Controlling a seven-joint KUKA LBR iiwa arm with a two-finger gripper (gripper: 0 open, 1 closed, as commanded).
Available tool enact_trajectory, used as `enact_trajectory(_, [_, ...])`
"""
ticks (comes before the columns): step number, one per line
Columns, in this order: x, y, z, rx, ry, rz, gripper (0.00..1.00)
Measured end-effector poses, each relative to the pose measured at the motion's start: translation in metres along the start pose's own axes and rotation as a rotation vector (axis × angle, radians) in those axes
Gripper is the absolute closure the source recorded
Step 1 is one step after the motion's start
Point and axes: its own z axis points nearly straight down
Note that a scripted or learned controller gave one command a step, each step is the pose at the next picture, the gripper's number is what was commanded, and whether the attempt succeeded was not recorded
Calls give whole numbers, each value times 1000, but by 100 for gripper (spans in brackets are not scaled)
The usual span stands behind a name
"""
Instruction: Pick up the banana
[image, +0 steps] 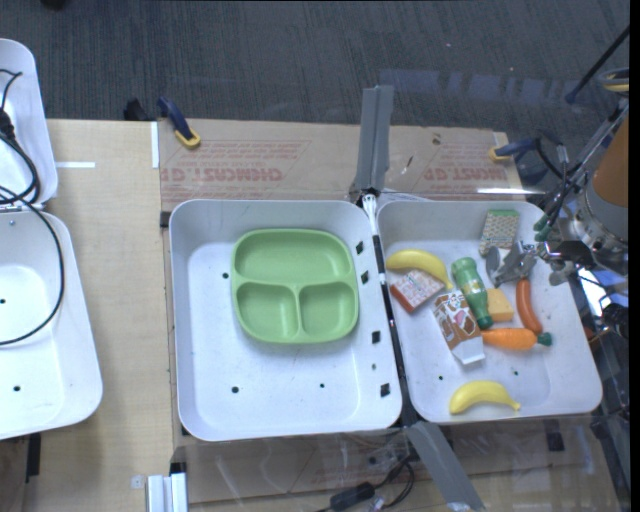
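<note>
Closest to the near edge of the right bin (545, 385) lies one banana (483, 397), on its own with bare white floor around it, so I judge it the easier one to reach from above. Further in, things crowd together: one orange carrot (512, 339) touching a yellow block (499, 311), one brown carton (458, 322) lying beside one green bottle (471, 290), one reddish sausage (527, 305) and one red packet (415, 290). They look tipped in loosely, which is why they overlap and lean on each other.

A second banana (418, 263) lies toward the bin's far left corner, touching the red packet, so any grasp there risks nudging its neighbour. That makes two bananas in all.

My jaws hang over the far right part of this bin, just beside the sausage's far end and near a speckled block (498, 230). I cannot tell whether they are released or clenched, and I see nothing between them.

The left bin (210, 380) carries one green plate (295, 283) with three compartments, set toward its far edge.
</note>
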Motion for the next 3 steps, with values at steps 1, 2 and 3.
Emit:
enact_trajectory(1, [33,93,62,-3,-1,129,0])
enact_trajectory(2, [62,119,139,-5,-2,-142,0])
enact_trajectory(3, [61,119,133,-2,-2,-142,100])
